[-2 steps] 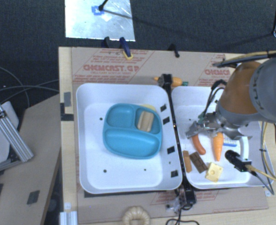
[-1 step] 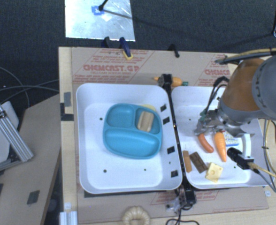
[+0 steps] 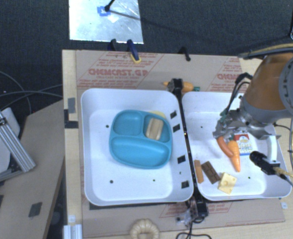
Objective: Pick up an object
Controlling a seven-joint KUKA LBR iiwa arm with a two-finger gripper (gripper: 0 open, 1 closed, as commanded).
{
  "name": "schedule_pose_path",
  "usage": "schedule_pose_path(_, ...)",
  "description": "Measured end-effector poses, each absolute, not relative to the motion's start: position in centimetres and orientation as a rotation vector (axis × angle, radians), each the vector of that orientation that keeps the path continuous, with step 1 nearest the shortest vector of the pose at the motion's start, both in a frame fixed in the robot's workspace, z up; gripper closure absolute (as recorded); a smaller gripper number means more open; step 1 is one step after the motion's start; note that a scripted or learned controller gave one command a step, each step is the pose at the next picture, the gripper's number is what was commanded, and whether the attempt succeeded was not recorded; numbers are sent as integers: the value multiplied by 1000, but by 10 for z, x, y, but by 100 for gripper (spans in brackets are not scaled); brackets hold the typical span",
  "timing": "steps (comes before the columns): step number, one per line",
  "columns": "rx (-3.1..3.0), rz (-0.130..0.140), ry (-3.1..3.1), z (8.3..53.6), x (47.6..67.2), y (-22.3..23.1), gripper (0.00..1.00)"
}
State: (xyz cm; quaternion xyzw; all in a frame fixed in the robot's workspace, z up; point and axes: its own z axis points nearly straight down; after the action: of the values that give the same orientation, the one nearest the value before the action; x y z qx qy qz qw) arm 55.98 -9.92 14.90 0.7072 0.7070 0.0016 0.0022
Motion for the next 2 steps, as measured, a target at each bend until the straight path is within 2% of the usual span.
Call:
schedule_pose_path(1, 2213, 8, 2221, 213, 560, -103, 100)
schedule_pose_path(2, 2215, 4, 2224, 225, 561, -103, 100)
